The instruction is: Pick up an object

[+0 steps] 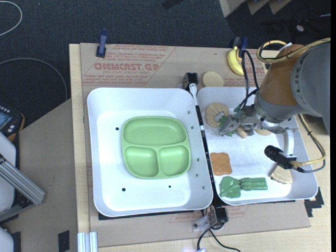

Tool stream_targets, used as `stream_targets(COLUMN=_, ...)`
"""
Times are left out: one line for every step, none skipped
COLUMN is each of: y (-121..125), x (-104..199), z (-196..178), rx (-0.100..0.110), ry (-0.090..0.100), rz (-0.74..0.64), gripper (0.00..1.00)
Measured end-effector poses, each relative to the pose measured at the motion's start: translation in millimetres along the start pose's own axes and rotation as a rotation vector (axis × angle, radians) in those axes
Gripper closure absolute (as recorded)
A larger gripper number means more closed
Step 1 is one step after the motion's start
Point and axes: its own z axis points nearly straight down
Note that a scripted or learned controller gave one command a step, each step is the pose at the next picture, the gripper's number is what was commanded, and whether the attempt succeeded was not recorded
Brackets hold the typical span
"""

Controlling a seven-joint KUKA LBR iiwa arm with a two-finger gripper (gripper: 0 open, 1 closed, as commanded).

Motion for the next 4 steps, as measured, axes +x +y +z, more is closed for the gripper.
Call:
stream_targets(y=44, x=-26, z=-44, rx=0.003, ry=-0.001, rz=0.005, gripper=0.0)
stream_targets(y=43, x=-25, z=-54, rx=0.003, ry=-0.001, rz=0.005, gripper=1.0)
stream_targets(y=-22, x=-19, z=-72, rx=0.013, ry=0.003, rz=0.009, gripper=1.0)
stream_targets(y=-81, x=69, z=-101, rx=0.013, ry=0.005, rz=0.004, gripper=1.0)
